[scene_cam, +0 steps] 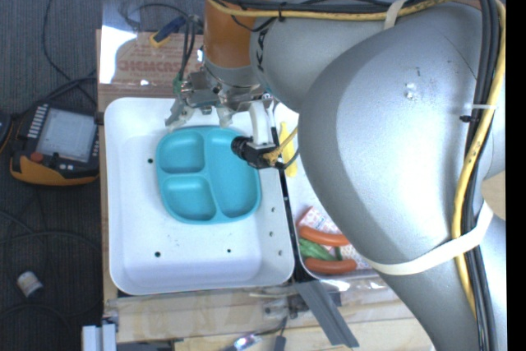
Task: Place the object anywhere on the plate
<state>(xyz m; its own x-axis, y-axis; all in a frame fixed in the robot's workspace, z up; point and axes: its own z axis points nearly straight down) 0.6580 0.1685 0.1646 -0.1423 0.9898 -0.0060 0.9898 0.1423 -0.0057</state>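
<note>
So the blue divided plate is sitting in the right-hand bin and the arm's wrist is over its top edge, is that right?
Not quite: the camera view shows the blue plate lying in the left bin, not the right one. The rest holds: the arm's wrist is over the plate's top edge.

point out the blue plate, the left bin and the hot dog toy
blue plate (pixel 205 177), camera view, on its large right compartment
left bin (pixel 197 263), camera view, bare floor below the plate
hot dog toy (pixel 322 237), camera view, on its middle

Cam overhead, slanted, prob. close over bins.
</note>
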